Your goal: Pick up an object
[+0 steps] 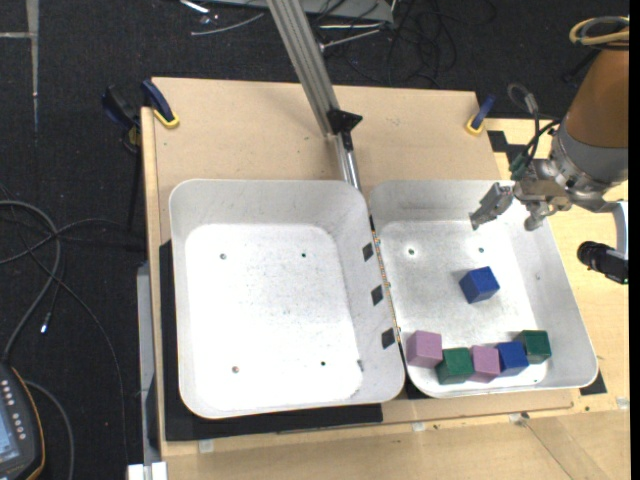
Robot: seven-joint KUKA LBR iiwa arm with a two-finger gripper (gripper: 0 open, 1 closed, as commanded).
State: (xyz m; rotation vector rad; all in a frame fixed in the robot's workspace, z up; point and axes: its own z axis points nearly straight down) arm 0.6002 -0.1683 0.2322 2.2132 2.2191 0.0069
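Observation:
My gripper [512, 211] hangs open over the back of the right bin [430, 208], with nothing between its fingers. One finger [489, 208] points down-left, the other [537, 216] sits to its right. A lone blue cube [480, 284] lies in the bin's middle, below and slightly left of the gripper. Along the bin's front wall runs a row of cubes: a purple one [425, 347], a green one [455, 365], a second purple one [486, 361], a blue one [512, 356] and a dark green one [536, 345].
The left bin [200, 218] stands beside the right one, with black clips along the divider [377, 293] between them. A metal pole [305, 58] slants in from the top to the bins' back edge. Clamps [160, 108] hold the bench corners.

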